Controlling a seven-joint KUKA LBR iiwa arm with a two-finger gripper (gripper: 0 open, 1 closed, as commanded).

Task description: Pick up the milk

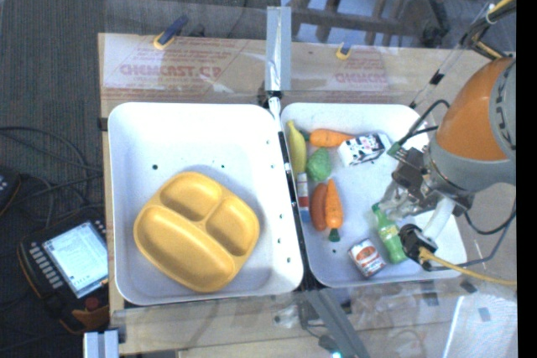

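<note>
White-and-black milk (363,148) carton lies at right bin (369,115) back beside carrot (329,137), label unreadable; gripper (401,201) hovers over green bottle (388,235), well apart from milk, finger spread unclear.

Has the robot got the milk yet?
Not yet. The milk lies at the back of the right bin, beside a carrot. The gripper hangs nearer the green bottle. Reaching, gripping and lifting the milk are all left.
</note>
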